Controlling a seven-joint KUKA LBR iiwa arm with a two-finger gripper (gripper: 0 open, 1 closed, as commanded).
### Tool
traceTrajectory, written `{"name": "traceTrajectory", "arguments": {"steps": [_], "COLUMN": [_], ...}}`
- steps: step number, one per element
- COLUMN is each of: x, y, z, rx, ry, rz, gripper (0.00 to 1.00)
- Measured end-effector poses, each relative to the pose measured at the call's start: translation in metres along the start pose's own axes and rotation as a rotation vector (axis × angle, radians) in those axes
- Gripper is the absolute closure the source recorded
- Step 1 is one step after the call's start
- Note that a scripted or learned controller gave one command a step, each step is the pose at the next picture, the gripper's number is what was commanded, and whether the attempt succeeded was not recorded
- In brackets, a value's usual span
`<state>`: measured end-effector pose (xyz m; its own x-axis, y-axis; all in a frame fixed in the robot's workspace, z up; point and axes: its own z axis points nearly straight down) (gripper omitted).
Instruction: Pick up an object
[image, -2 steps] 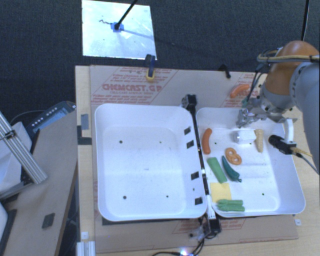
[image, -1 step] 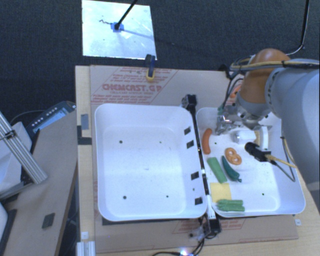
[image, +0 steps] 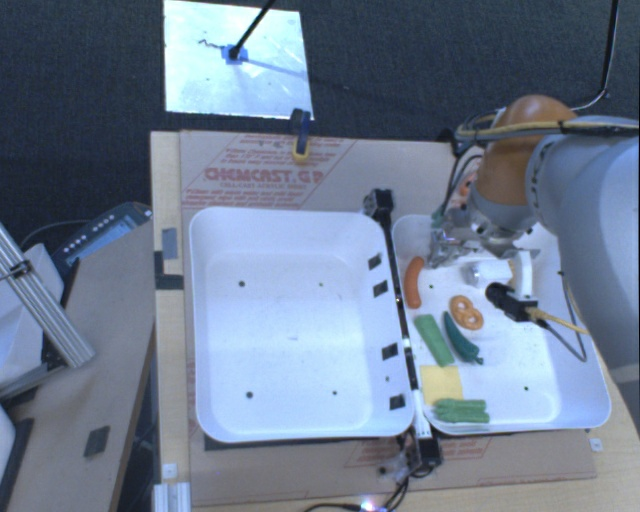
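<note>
Gripper (image: 445, 250) is hanging over the 11 o'clock corner of the right bin (image: 530, 385), low over the floor; whether it is touching the floor I cannot tell. Jaw state: cannot tell, the tip is reading as a tangle of bright metal against white plastic. I am not counting any object as held. The nearest candidate is the orange sausage-shaped piece (image: 413, 282), lying just beside the gripper at about 8 o'clock from it, close against the bin's 9 o'clock wall. Its long axis is running roughly 12 to 6, leaning a touch toward 1. The second candidate, the orange ring-shaped piece (image: 466, 312), is lying near, at about 5 o'clock from the gripper, apart from the sausage-shaped piece. Further toward 6 o'clock, the light green stick (image: 434, 340) and dark green stick (image: 461, 338) are lying side by side, both axes running 11 to 5. Then comes the yellow square (image: 441, 382), then the green knobbly piece (image: 461, 409) lying 9 to 3 by the bin's 6 o'clock wall. Judging: the pick is turning on a short shift toward 8 o'clock, with the closing line running 9 to 3, across the sausage-shaped piece's short axis. Risk I am seeing: the wall is sitting tight on that piece's 9 o'clock side, leaving little room there.
</note>
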<state>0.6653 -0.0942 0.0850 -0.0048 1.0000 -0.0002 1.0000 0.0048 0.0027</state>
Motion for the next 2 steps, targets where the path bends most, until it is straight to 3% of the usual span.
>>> {"name": "traceTrajectory", "arguments": {"steps": [1,2], "x": [0.000,-0.001], "y": [0.000,0.001], "z": [0.000,-0.011], "rx": [0.000,-0.003], "ry": [0.000,-0.001], "rz": [0.001,0.000], "gripper": [0.00,1.00]}}
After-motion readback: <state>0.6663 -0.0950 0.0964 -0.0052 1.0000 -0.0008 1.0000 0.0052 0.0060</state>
